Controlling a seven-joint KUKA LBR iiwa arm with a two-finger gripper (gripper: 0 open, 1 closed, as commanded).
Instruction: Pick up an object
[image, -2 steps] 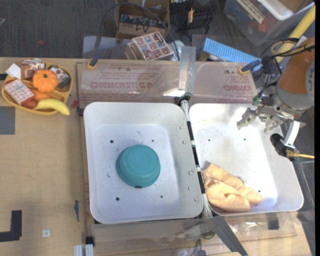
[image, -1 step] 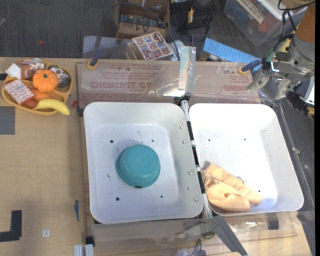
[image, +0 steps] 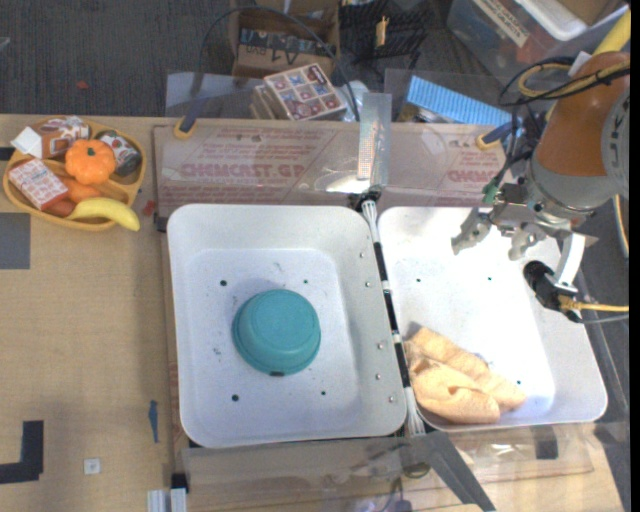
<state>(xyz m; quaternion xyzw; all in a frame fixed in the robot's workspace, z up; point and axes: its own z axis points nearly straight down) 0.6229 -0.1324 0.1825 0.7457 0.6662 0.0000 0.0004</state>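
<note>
White bins (image: 190, 240), wood bench (image: 80, 330), cluttered floor (image: 90, 50)

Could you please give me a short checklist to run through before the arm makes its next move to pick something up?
1. Gripper carries nothing: ok, its fingers are spread with only white bin floor between them.
2. A target lies in the right bin: ok, the tan glove-like object rests in its near left corner.
3. Gripper is above that target: not ok, it hangs over the bin's far part, apart from the object.
4. Target is clear of the bin wall: not ok, it lies against the left wall.
5. Alternative target: ok, the teal bowl sits upside down mid left bin.
</note>
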